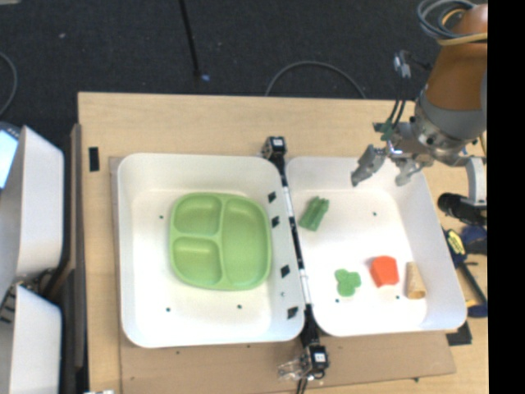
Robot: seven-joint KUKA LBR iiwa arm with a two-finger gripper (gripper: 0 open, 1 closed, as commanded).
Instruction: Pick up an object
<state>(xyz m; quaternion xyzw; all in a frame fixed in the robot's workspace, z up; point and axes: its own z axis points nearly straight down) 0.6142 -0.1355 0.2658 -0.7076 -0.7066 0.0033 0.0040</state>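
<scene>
The right bin [426, 220] holds a green block [314, 213] near its left wall, a small green clover-shaped piece [347, 282], an orange block [384, 271] and a tan wedge [414, 281] near the front. My gripper [386, 169] hangs over the bin's far right corner, fingers spread wide and open, with nothing between them. It is well behind and to the right of all the objects.
The left bin [139, 302] carries a green divided plate [220, 240]. A black clip divider [287, 236] runs between the bins. Tools lie on the bench at the right edge [463, 220]. Cables trail on the dark floor behind.
</scene>
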